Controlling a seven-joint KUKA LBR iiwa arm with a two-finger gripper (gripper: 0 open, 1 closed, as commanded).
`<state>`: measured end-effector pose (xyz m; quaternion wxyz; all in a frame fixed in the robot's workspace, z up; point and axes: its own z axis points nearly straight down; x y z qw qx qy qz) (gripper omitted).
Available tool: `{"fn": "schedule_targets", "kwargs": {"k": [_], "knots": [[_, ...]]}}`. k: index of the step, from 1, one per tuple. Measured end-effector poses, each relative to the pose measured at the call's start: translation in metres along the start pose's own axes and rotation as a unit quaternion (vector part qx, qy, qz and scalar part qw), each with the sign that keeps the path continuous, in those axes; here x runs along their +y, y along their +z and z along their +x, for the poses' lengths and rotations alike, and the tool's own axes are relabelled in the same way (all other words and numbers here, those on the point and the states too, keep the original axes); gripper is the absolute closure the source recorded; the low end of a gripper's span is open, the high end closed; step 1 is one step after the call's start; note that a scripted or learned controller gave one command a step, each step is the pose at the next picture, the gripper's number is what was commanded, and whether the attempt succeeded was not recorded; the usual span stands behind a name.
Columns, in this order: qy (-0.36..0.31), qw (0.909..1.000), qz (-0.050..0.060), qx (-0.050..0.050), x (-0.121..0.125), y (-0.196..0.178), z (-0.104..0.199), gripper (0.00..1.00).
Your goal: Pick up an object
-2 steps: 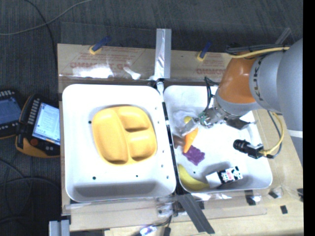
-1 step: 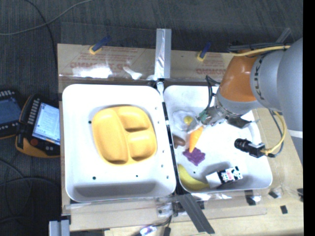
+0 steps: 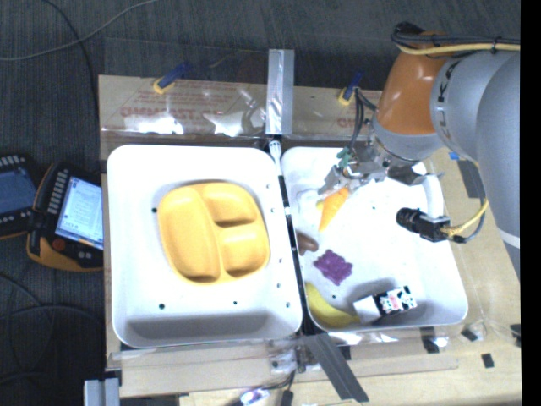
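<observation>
Partly hidden under the gripper (image 3: pixel 345 176), whose fingers clamp its far end, the orange carrot (image 3: pixel 331 207) slants near-left to far-right in the right bin (image 3: pixel 448 269)

Both white bins (image 3: pixel 127 252) look like smooth, glossy plastic. The yellow divided tray (image 3: pixel 213 231) has a soft satin sheen. The worktop (image 3: pixel 482 345) reads as matt pale wood. The arm's grey shell (image 3: pixel 499 117) and orange band (image 3: pixel 410 96) look smooth and slightly shiny.
</observation>
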<state>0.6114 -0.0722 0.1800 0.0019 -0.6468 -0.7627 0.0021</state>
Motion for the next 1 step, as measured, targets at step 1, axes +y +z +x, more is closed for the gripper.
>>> {"fn": "schedule_targets", "kwargs": {"k": [1], "knots": [[0.012,0.9999,0.0,0.0,0.0132,-0.0373,-0.0069,1.0]]}}
